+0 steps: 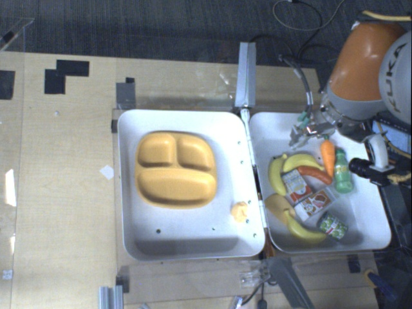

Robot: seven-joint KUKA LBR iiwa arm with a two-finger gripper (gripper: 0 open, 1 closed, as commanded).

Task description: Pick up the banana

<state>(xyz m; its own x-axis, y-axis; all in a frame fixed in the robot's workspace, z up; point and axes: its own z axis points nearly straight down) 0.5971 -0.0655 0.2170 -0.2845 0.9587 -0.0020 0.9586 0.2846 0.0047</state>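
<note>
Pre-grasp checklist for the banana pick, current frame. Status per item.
1. Target located: ok. A banana lies in the right bin, at its left side.
2. Single target: not ok. A second banana lies lower in the same bin.
3. Clear access: not ok. A small carton sits against the upper banana, a carrot and green bottle nearby.
4. Gripper position: not ok. It is up and right of the banana, not over it.
5. Finger state: cannot tell.
6. Left bin: ok. The yellow tray is away from the pick.

Banana (278, 176) in right bin (373, 234) (perhaps touching carton (295, 184)).
</note>
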